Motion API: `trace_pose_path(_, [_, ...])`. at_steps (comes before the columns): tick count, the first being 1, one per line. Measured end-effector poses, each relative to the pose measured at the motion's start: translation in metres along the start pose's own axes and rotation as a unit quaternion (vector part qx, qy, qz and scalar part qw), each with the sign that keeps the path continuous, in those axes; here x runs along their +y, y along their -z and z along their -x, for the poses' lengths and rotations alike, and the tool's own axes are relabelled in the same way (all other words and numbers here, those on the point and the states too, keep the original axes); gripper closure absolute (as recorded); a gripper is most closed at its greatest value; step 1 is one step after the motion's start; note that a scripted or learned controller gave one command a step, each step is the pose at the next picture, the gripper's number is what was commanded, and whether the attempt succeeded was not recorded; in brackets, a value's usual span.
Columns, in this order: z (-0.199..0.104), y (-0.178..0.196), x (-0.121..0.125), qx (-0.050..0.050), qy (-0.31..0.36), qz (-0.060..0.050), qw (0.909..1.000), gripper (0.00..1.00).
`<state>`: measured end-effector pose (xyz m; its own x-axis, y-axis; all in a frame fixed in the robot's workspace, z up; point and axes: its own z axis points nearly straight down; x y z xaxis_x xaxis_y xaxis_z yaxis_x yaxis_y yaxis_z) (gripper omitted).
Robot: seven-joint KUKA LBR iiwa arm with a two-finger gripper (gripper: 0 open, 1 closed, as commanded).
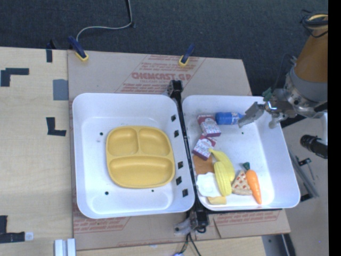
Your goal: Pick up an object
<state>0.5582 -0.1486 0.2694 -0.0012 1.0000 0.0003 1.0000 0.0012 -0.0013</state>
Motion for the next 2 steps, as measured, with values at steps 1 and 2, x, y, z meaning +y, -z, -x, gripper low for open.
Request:
trace_pose_path(1, [0.025, -0.11, 0.032, 0.0, -0.001, -0.001, 1.0, 0.0])
trace_pose_path(2, [-0.034, -0.188, 0.103, 0.002, -0.004, -0.019, 0.9998, 0.0])
